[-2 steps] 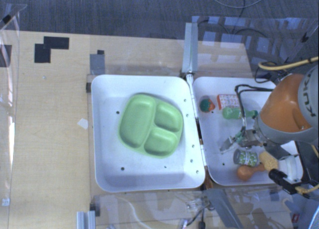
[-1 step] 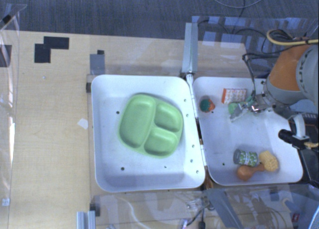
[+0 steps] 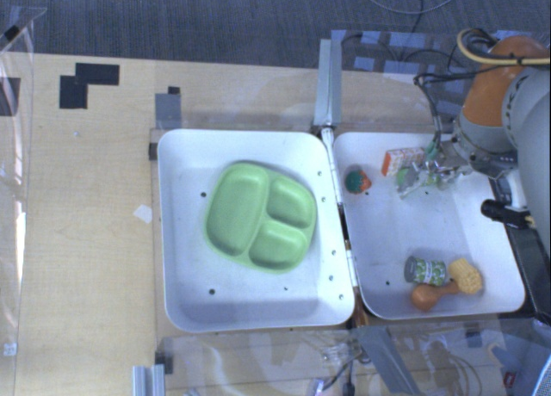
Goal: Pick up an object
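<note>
- Nearest the front edge of the bench, the right-hand shallow white bin (image 3: 379, 295) held a cluster in its near right corner: a small green and grey can-like object lying on its side (image 3: 429, 271), a knobbly yellow item resembling a corn cob (image 3: 467, 275) just beside it on the right, and an orange rounded piece (image 3: 427, 296) touching the can's lower edge.
- Beside it on the left, the left-hand shallow white bin (image 3: 185, 300) carried a light green plastic divided tray with three compartments (image 3: 261, 215), lying flat near the bin's middle and turned slightly askew.
- Farther back in the right bin, a small round green and red ball-like object (image 3: 357, 181) sat near the bin's left wall, apart from everything else.
- Just beyond and to its right, a small orange and white carton (image 3: 400, 161) lay tilted near the far wall.
- Right beside that carton hovered the metal two-finger gripper (image 3: 424, 172), low over the bin; whether its jaws were spread or pressed together, I could not tell, as the fingers blurred into clutter.
- Behind the gripper rose the grey arm with its orange band (image 3: 495, 97), reaching in from the right.
</note>
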You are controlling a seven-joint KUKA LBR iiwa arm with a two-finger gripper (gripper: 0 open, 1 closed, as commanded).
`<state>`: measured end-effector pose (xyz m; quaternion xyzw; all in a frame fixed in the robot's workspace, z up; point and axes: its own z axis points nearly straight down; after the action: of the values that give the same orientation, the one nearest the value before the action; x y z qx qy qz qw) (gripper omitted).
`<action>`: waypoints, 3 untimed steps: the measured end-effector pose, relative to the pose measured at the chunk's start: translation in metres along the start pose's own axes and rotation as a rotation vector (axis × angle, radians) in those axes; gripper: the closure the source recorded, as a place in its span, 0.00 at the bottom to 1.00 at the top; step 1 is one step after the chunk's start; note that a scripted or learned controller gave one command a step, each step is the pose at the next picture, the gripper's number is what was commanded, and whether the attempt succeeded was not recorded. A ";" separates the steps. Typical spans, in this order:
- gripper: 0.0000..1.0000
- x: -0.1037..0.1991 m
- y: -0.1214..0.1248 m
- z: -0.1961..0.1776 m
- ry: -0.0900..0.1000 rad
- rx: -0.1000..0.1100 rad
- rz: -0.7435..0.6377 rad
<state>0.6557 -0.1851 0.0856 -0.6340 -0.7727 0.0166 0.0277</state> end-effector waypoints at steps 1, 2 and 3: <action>1.00 0.000 -0.002 -0.008 -0.002 0.009 -0.005; 1.00 0.061 -0.028 -0.100 -0.022 -0.070 0.087; 0.00 0.061 -0.029 -0.099 -0.021 -0.068 0.087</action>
<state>0.6220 -0.1317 0.1879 -0.6673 -0.7448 -0.0016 -0.0028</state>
